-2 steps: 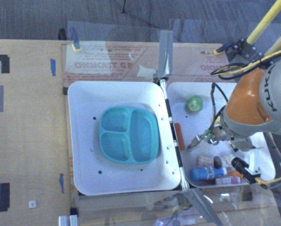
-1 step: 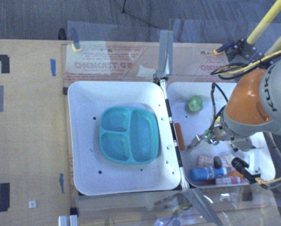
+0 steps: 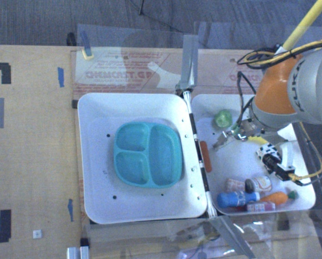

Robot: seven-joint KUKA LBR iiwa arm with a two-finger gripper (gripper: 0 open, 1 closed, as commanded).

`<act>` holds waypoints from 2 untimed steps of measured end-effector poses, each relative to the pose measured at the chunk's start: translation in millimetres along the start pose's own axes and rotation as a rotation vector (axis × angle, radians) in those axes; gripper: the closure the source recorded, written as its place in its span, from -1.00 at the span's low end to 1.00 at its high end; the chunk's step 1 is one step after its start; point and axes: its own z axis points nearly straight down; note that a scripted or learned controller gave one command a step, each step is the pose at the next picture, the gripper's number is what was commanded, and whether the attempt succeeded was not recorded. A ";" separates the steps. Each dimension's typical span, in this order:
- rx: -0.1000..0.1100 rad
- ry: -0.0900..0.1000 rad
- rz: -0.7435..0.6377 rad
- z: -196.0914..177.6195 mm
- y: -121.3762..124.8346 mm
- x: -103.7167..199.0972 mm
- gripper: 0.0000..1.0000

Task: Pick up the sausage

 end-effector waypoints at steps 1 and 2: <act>-0.001 0.001 -0.045 -1.0 -40.8 21.2 -1.00; -0.001 0.001 -0.044 -1.0 -40.9 21.0 -1.00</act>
